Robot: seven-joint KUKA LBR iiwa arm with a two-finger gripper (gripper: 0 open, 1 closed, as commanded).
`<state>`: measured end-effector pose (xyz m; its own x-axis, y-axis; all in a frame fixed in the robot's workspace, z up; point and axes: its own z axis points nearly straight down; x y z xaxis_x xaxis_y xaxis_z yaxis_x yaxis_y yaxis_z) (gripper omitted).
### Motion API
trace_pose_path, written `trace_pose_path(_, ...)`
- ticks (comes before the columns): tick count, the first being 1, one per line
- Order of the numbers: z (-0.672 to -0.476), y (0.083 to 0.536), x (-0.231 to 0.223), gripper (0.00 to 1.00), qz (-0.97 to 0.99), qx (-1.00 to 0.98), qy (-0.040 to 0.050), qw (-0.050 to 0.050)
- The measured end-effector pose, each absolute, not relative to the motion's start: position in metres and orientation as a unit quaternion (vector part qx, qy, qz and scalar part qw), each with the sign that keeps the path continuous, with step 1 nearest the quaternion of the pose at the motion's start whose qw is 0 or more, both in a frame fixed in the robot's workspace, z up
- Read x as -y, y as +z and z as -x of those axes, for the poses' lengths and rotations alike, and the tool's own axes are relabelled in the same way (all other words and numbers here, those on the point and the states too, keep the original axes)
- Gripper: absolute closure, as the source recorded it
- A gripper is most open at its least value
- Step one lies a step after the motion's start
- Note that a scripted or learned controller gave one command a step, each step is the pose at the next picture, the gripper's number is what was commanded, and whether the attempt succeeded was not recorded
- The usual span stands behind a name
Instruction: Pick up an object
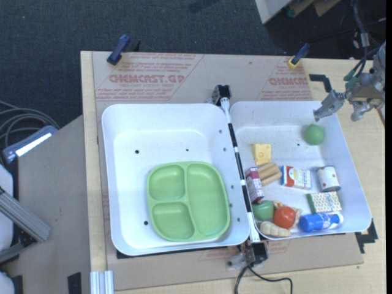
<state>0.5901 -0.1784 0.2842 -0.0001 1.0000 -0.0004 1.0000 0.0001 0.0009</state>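
The counter carries two white bins; the left bin holds a green divided plate, the right bin the small items. The tool hangs above that bin's far right corner, fingers spread, pinching nothing. A green ball lies apart just below; descending centred over it should stop it rolling away.

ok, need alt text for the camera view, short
A robot gripper hangs over the far right corner of the right bin, near a green ball, holding nothing. That bin also holds small food items clustered toward its near edge, including a blue bottle and a tomato. The left bin holds a green divided plate.
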Motion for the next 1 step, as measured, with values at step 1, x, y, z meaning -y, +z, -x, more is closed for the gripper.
trace_pose_path(1, -0.6003, 0.1744, 0.1257, 0.0, -0.707, -0.707, -0.0002, -0.001)
